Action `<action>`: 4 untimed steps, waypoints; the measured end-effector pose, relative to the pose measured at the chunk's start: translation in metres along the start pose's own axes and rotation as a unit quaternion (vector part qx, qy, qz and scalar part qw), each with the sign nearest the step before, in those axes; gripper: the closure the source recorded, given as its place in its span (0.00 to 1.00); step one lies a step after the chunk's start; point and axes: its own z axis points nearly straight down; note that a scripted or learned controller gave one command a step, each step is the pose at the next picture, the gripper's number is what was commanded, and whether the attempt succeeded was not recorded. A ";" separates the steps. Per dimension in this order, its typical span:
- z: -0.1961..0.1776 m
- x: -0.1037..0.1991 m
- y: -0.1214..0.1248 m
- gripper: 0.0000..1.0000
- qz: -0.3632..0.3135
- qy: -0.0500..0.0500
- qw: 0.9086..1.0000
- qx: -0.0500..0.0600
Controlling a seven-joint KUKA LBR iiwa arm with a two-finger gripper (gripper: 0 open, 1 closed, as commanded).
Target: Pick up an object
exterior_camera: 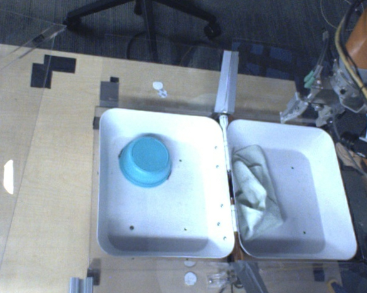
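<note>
Your gripper point(297, 109) hangs above the far right bin's point(339, 204) back rim, holding nothing; its fingers look slightly apart, though the view is murky. A crumpled grey cloth point(254, 190) lies well below it against that bin's left wall. A blue bowl point(145, 161) sits upside down in the left bin point(103, 218).

Blue bowl point(145, 161): round, plastic, apparently upside down, lying in the upper-left part of the left bin point(164, 245). Cloth point(253, 189): pale grey-white, crumpled, lying lengthwise against the left wall of the right bin point(339, 204), beside the divider between bins.
</note>
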 end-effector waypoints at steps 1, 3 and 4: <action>0.149 -0.064 0.010 0.00 0.065 0.000 0.998 0.001; 0.196 -0.066 -0.005 0.00 -0.050 0.000 0.999 -0.004; 0.184 -0.065 -0.003 1.00 -0.051 0.000 0.999 -0.007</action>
